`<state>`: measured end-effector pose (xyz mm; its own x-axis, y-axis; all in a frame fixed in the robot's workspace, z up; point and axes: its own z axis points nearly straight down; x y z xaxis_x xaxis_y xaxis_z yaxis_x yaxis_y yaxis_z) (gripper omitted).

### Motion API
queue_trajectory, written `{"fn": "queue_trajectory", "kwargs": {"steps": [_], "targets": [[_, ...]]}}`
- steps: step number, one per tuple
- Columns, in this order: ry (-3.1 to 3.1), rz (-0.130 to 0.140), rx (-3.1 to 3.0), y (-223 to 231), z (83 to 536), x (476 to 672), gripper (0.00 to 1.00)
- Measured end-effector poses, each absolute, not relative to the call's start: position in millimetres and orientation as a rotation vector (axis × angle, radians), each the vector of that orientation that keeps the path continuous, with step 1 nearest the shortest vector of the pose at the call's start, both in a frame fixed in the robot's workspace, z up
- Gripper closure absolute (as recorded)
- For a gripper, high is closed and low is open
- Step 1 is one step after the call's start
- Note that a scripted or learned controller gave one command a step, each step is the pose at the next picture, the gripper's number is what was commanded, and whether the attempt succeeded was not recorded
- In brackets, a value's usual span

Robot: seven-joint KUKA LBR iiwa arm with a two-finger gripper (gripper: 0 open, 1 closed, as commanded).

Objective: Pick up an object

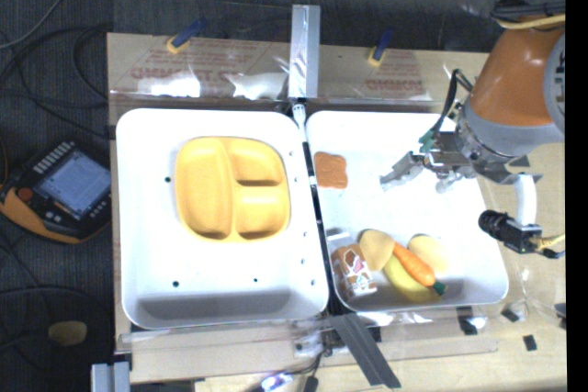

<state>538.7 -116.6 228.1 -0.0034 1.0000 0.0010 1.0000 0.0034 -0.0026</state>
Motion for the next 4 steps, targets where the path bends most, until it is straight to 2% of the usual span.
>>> {"fn": "queue_trajectory", "kwargs": {"steps": [1,2,3,4], "targets": [[-2.333,0.001,-2.099,-104.6,98.0,515.0,0.0],[-2.21,-0.014,-2.252,-106.1,89.5,489.0,0.0],[-2.206,-0.015,-2.25,-105.5,98.7,489.2,1.0],[-2.28,0.006,-2.161,-85.7,219.9,516.1,1.0]]}}
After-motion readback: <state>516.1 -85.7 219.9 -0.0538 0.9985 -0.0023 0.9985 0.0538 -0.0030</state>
